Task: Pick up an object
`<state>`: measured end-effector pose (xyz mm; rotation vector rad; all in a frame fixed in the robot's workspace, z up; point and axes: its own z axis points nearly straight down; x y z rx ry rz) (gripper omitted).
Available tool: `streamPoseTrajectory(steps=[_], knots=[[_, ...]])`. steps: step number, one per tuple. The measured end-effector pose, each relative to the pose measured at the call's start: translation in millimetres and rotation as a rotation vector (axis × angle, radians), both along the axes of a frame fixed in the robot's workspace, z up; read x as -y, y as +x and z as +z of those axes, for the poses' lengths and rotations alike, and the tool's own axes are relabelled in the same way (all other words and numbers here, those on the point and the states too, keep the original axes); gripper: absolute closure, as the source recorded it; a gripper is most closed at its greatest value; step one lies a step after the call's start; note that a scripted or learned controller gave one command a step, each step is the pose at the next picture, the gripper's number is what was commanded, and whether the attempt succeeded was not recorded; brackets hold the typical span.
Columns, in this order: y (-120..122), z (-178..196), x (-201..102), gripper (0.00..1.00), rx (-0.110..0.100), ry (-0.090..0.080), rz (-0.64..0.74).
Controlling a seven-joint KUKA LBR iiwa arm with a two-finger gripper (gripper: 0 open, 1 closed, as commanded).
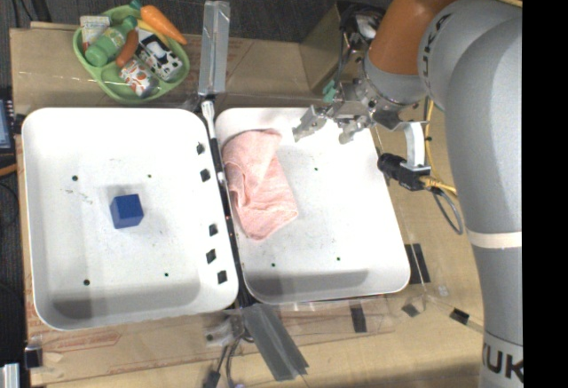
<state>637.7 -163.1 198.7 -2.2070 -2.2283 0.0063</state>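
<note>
Gripper [327, 126] hangs spread open and empty near the frame's upper middle; the pink towel [258, 182] lies just down-left, stretched top to bottom.

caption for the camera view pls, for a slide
Open gripper above right bin beside pink cloth; blue cube in left bin.

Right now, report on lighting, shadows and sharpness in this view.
Camera view: even, bright light; both white bins nearly wash out, soft grey shadows along their near walls. The blue cube and pink cloth are fairly sharp. The tool looks slightly soft. The floor above is dark.
</note>
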Motion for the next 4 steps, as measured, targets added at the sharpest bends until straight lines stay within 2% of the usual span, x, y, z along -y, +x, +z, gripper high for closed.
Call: streamPoseTrajectory(steps=[1,2,3,4], knots=[[1.0,-6.3,26.8,0.0,0.006,-0.002,-0.237],[3.7,-107.6,-11.8,0.0,0.003,0.0,-0.12],[-31.9,-107.2,-28.3,0.0,0.002,-0.001,-0.017],[-17.6,-106.3,-44.2,0.0,0.005,-0.002,-0.013]])
